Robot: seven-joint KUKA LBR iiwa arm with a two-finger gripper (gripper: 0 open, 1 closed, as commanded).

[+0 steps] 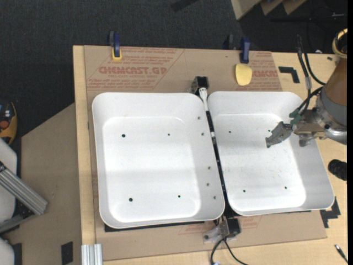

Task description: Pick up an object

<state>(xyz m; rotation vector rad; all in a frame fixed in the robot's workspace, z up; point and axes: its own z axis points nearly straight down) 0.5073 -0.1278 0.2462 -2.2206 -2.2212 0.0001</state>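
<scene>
- A counter (138, 70) topped with a brown board carries two shallow white bins side by side, seen from above at a slant.
- The left bin (110, 164) shows a bare white floor with a few small dark dots, which look like holes or marks, not objects.
- The right bin (242, 197) shows the same bare floor, with faint specks and a few dots.
- The grey arm (336, 101) reaches in from three o'clock and hangs over the right bin's three o'clock side.
- The pincer (277, 134) points toward nine o'clock, above the right bin's floor, a little toward twelve o'clock from its centre.
- I cannot tell whether the pincer is apart or together; its tip is small and dark, and nothing is seen between its tips.
- A small pale yellow object (243, 74) lies on the board outside the bins, at twelve o'clock from the right bin, just beside a blue clamp (245, 50).
- Another blue-and-yellow clamp (115, 44) sits at twelve o'clock from the left bin.
- My judgement: the pick is not yet done. No object to pick is visible inside either bin, so finding one, closing on it and lifting all remain.
</scene>
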